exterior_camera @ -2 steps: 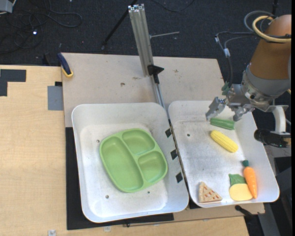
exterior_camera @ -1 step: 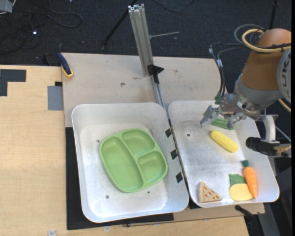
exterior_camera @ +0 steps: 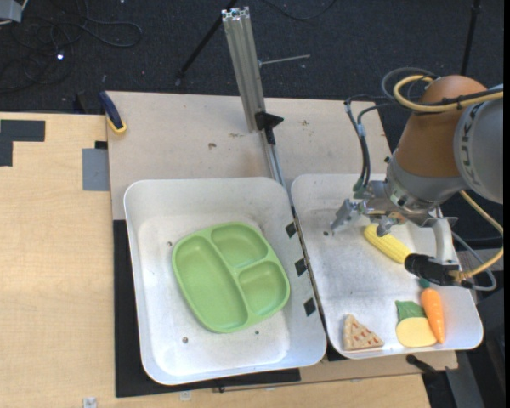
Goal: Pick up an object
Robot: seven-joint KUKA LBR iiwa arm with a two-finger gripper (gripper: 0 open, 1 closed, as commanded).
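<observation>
Long yellow corn cob lies beneath the arm; jaws' state unclear

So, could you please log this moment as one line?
arm over right white bin | gripper above yellow corn cob | orange carrot untouched | nothing visibly held

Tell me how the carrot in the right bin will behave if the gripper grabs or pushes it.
The carrot looks like a smooth plastic toy, so probably stiff, light and somewhat slippery. Its round, tapered shape suggests it may roll or pivot when pushed. It lies against the yellow piece near the bin edge, so a push could shift both.
</observation>
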